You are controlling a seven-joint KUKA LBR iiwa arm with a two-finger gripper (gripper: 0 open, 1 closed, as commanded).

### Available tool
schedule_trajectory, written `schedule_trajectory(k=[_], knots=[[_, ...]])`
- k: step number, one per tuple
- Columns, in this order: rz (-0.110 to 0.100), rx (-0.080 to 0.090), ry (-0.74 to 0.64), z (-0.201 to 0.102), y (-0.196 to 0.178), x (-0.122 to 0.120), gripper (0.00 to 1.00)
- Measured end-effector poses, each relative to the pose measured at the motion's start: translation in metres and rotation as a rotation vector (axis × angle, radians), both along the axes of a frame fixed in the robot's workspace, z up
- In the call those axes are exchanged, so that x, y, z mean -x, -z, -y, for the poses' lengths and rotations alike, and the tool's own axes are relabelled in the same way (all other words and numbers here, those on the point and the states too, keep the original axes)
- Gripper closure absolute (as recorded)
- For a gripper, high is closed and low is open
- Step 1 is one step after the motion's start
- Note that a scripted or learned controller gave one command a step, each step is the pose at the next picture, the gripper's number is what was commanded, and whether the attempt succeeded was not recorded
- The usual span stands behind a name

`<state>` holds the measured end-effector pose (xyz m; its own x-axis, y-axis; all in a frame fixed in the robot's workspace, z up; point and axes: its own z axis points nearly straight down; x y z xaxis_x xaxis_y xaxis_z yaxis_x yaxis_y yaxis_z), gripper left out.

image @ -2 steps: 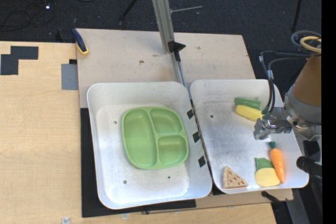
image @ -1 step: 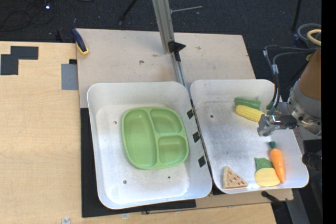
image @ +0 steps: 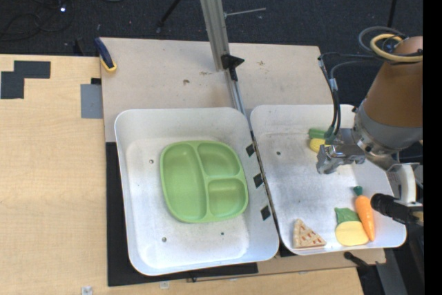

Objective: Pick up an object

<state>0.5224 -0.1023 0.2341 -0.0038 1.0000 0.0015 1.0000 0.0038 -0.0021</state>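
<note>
My gripper (image: 329,161) hangs low over the right bin (image: 297,183), in its upper right part. Just up and left of it a yellow and green item (image: 317,140) lies partly hidden behind the wrist. A carrot (image: 365,216) with a green top lies near the bin's right edge. Beside it sits a yellow and green piece (image: 350,229). A triangular waffle-like wedge (image: 306,235) rests at the bin's front edge. Nothing shows between the fingers.
The left bin (image: 138,231) holds a green divided plate (image: 204,180). An aluminium post (image: 214,17) rises behind the bins. The arm's orange band (image: 397,90) and grey body cover the right bin's far right corner.
</note>
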Motion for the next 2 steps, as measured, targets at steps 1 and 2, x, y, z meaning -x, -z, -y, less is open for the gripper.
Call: schedule_trajectory(k=[1, 2], knots=[[-0.002, 0.0, -0.001, -0.058, 0.005, -0.009, 1.0], [0.0, 0.0, 0.0, -0.106, 0.0, -0.018, 1.0]])
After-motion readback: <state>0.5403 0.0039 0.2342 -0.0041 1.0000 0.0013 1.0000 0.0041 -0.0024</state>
